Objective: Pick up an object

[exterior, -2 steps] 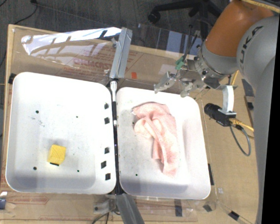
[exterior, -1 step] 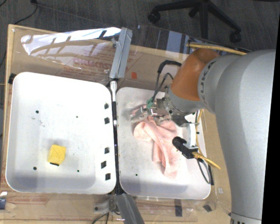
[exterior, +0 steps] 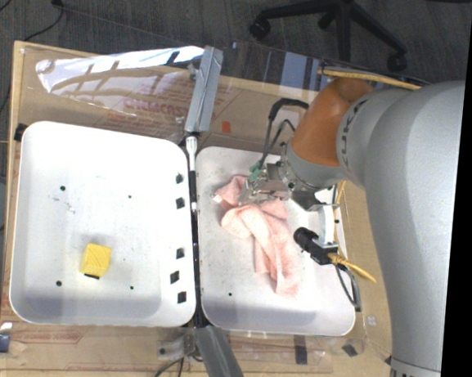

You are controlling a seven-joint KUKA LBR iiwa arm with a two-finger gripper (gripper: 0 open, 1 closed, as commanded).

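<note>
The left bin (exterior: 37, 207) lies well to the left of the gripper, across the ridge where the two bins meet. In it is a single yellow block (exterior: 97, 260), far left of the jaws and nearer the camera than they are, resting flat on the white floor and clear of every wall.

The right bin (exterior: 226, 306) holds a pink cloth (exterior: 269, 236), crumpled and drawn out in a long strip. Its upper, bunched end sits directly under and against the gripper (exterior: 261, 184). From there the rest trails away to the right of the jaws and toward the bin's near edge, staying on the floor.

The gripper is down in the far part of the right bin, at the top end of the cloth and just right of the central ridge. It seems to be touching the fabric. The wrist hides its tips, so I cannot tell whether the jaws are spread, pressed together or pinching the cloth.

To the right of the jaws, the orange band (exterior: 323, 130) rises from the wrist. Beyond it, the thick grey arm (exterior: 399, 198) covers the right side of the bench (exterior: 252, 103).
</note>
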